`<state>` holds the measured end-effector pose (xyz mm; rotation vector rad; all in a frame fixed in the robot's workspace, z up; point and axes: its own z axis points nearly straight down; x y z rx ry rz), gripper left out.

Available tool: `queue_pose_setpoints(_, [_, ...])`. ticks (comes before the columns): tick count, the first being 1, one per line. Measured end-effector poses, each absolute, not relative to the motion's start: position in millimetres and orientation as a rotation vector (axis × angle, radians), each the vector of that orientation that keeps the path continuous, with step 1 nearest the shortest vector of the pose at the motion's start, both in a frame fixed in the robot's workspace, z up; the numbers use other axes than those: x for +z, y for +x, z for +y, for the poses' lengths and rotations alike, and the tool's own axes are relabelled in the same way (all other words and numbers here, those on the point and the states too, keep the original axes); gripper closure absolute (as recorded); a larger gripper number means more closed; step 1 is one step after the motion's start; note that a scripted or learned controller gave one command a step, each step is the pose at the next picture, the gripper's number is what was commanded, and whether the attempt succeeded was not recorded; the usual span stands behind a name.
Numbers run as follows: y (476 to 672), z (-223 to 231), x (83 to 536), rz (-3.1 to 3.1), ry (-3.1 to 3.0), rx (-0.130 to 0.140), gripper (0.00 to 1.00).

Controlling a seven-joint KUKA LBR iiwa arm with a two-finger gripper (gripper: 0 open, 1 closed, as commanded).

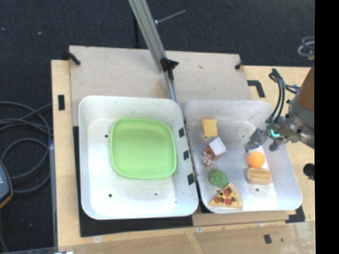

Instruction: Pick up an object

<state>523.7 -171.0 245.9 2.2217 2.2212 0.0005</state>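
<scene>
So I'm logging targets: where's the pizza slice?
In the camera view, the pizza slice lies at the right bin's near-left corner, just below the broccoli.

A: Light is even and fairly bright, from above; the white bins (95, 194) look washed out, near glare.

B: Shadows?

A: Soft, short ones beside the small items. The dark floor (32, 20) loses detail. The whole picture is slightly soft and grainy.

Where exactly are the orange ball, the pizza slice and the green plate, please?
orange ball (256, 159), camera view, its centre.
pizza slice (226, 196), camera view, its topped face.
green plate (143, 148), camera view, its flat middle.
</scene>
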Motion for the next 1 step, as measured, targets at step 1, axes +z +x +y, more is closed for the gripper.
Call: queue_pose_setpoints(1, [523.7, -171.0, 245.9, 2.221, 2.222, 0.001, 0.00])
